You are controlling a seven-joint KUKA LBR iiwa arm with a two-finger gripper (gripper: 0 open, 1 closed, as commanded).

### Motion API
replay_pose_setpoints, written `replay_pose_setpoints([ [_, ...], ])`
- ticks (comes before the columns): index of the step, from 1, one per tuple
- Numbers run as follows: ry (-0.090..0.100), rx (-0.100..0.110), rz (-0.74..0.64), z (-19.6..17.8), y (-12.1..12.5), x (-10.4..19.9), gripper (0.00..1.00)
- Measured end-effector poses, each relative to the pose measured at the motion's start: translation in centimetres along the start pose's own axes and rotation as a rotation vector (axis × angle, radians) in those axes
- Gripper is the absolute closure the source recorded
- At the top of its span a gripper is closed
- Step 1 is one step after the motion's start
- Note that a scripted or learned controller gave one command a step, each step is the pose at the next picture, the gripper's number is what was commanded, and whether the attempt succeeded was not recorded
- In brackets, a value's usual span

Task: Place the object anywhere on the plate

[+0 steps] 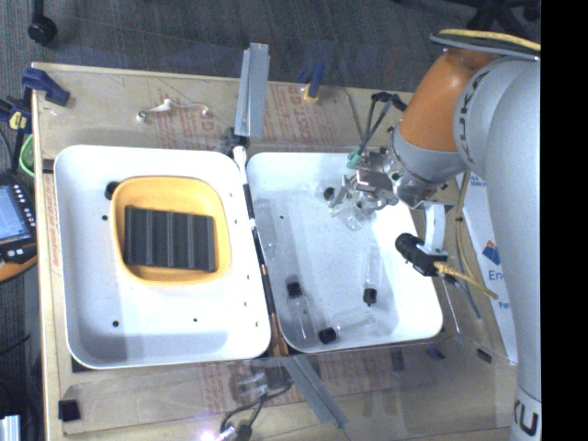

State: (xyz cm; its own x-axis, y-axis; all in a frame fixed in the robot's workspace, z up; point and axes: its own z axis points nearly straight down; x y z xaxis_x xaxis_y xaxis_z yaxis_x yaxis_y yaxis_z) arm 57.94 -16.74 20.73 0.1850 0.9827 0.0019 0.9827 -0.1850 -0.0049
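Note:
A yellow plate (170, 189) lies in the left bin (83, 274), and a dark grey ridged block (171, 239) rests on its middle. My gripper (355, 206) hangs low over the back right part of the right bin (413, 315), far from the plate. Something clear and glassy sits right at its tip, and I cannot make out whether it is held. Clear tube-like objects with black ends lie in the right bin: one near the front left (296, 307), one further right (370, 276), one at the front (328, 333).
The grey arm with its orange band (441, 108) fills the right side above the bin's right wall. Cables (423, 251) trail beside the wrist. A metal bar (251, 90) stands behind the gap between the bins. A handheld device (14, 219) lies at the far left.

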Motion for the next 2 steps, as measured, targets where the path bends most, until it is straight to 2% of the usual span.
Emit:
replay_pose_setpoints([
  [1,0.0,0.001,-0.078,1.7,-0.3,8.1,1.0],
  [2,-0.002,-0.003,-0.257,0.9,0.6,17.1,1.0],
])
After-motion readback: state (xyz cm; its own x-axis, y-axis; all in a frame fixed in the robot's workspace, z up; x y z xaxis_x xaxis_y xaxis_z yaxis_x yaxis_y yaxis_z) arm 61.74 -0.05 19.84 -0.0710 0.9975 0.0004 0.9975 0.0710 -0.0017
